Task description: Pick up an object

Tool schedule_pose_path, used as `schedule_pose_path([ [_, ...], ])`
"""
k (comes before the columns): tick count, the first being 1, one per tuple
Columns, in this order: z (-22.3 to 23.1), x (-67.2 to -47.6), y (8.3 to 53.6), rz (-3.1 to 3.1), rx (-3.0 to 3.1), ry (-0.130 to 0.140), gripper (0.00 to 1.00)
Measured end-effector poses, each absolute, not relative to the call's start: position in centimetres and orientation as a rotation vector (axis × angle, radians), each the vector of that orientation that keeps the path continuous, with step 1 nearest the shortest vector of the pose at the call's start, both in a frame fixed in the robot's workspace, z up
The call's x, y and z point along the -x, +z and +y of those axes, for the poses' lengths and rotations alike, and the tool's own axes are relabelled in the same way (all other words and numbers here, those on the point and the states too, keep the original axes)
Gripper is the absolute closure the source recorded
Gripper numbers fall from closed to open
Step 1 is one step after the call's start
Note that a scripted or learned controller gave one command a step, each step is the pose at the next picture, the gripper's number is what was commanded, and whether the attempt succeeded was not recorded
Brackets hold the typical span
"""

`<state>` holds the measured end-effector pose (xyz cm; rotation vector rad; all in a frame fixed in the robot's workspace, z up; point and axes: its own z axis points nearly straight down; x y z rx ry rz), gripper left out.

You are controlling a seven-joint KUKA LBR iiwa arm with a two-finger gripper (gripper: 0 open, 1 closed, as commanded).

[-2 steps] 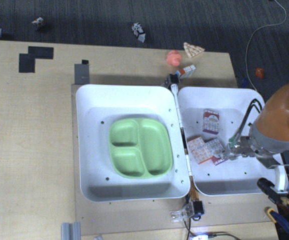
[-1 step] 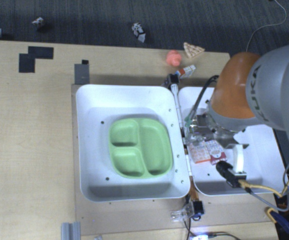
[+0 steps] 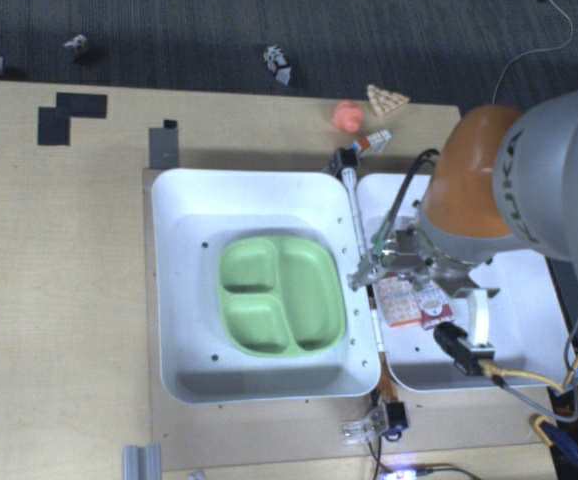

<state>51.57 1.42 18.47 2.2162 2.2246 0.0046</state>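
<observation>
Left bin (image 3: pixel 169 268): green divided plate (image 3: pixel 279 293). Right bin (image 3: pixel 529 288): red-and-white packet (image 3: pixel 406 305), gripper (image 3: pixel 391 263) just beside it; clenched or released, cannot tell.

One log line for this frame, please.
arm: over right bin | gripper: beside red-and-white packet | hold: unconfirmed | left bin: green divided plate

arm (image 3: pixel 559 178): mine, grey, coming in from the right edge, angled down and to the left | orange band (image 3: pixel 474 173): turned up toward the camera, just above my wrist (image 3: pixel 437 253) | gripper (image 3: pixel 381 266): set low at my leftmost end, pointing downward
</observation>
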Motion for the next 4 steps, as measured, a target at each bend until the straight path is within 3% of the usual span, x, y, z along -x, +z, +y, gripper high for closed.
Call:
schedule_pose_path([
  [1,-5.2,-49.2,18.4,2.224,-2.216,0.002,0.0],
  [2,-9.4,-52.1,9.7,2.218,-2.211,0.012,0.0],
  [3,-9.8,-52.3,10.9,2.208,-2.205,0.011,1.0],
  [4,-2.3,-49.7,18.5,2.225,-2.215,0.005,1.0],
])
